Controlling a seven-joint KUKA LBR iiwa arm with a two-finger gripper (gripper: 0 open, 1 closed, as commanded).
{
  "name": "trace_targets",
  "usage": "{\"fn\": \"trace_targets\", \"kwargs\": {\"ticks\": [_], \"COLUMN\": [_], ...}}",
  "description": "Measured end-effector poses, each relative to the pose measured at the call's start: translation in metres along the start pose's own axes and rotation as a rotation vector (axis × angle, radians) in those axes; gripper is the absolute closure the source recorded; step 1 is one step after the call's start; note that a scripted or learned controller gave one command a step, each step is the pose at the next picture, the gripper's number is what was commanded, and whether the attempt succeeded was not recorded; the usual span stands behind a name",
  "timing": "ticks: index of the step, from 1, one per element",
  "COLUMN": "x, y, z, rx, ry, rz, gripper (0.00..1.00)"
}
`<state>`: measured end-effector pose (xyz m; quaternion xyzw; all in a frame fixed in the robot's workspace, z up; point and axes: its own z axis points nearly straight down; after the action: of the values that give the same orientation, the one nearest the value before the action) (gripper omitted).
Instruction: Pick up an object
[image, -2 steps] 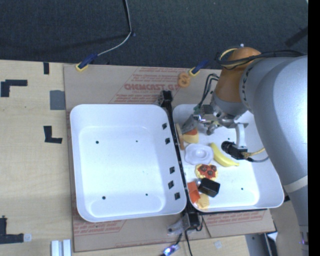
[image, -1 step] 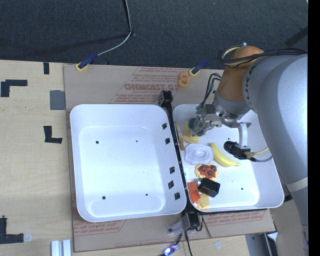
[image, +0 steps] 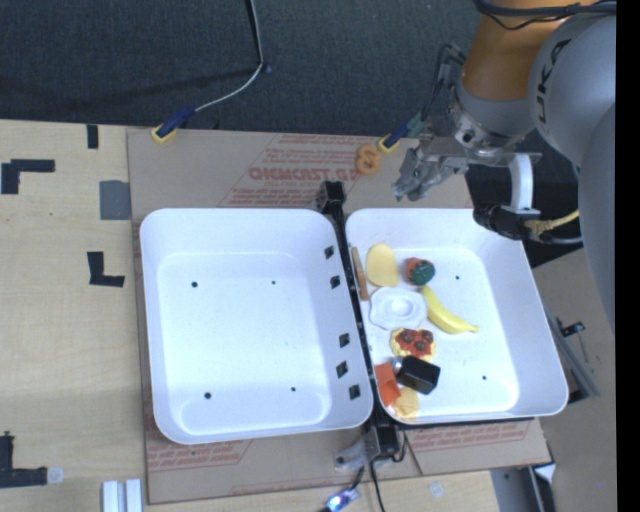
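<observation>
Hand hovering empty just beyond the far rim of the right bin, finger state impossible to tell; nothing picked yet, with banana and other toys lying inside that bin.

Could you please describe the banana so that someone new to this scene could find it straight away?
Look in the right bin, where a cluster of small items lies along its left side. The banana is at the cluster's right edge, just below a red-and-green toy. It is the only long, curved, plain yellow piece there.
</observation>
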<state>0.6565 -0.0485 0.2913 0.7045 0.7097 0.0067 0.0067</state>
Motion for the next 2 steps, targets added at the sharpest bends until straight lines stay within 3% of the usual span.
{"fn": "trace_targets", "kwargs": {"ticks": [1,2], "x": [0.123,0.121], "y": [-0.010,-0.005], "z": [0.080,-0.016], "rx": [0.027,0.010], "ry": [0.004,0.001], "rz": [-0.006,0.004], "gripper": [1.00,1.00]}}
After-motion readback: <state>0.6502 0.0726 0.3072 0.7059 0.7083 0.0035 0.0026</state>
